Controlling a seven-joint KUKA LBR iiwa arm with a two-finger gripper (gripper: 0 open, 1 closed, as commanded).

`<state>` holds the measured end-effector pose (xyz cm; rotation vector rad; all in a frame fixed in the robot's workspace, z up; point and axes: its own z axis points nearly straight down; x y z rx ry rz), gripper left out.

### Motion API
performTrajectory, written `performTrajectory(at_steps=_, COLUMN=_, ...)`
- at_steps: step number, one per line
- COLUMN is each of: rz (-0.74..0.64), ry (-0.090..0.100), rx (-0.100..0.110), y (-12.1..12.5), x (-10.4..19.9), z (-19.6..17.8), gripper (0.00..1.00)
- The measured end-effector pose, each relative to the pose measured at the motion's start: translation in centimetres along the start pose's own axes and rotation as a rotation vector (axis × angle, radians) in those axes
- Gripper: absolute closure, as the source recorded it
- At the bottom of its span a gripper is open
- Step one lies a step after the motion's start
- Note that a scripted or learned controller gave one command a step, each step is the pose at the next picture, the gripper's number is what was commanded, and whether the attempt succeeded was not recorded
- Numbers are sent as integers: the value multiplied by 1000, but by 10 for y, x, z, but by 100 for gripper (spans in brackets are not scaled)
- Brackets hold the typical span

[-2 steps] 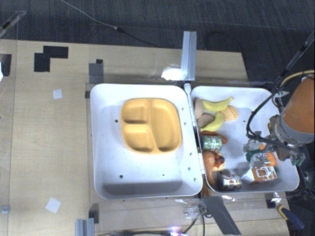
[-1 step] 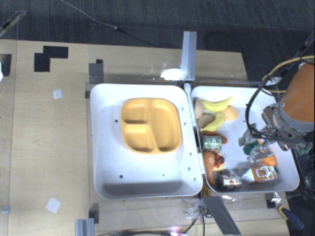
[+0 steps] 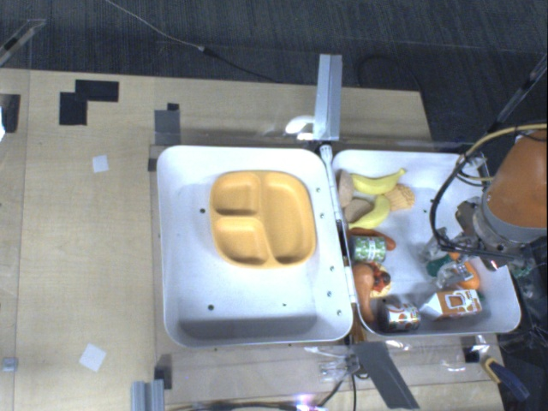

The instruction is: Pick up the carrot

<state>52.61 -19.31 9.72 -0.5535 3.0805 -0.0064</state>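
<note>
The carrot (image 3: 365, 282) is an orange tapered piece lying against the left wall of the right bin (image 3: 428, 163), below a green can (image 3: 370, 248). My gripper (image 3: 451, 265) hangs over the right part of the same bin, under the arm's orange band (image 3: 520, 187). It sits well to the right of the carrot, close above a small orange and teal item (image 3: 465, 273). Cables and the wrist hide the gripper tips.
The left bin (image 3: 184, 255) holds a yellow divided plate (image 3: 260, 217). In the right bin lie two bananas (image 3: 378, 182), a tan round piece (image 3: 402, 198), a dark can (image 3: 400, 316) and an orange carton (image 3: 459, 301). A metal post (image 3: 329, 97) stands behind the bins.
</note>
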Motion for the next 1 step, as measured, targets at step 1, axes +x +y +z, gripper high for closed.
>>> performTrajectory(at_steps=1, rz=-278, ry=-9, rx=8, y=-7, x=18, z=4, gripper=100)
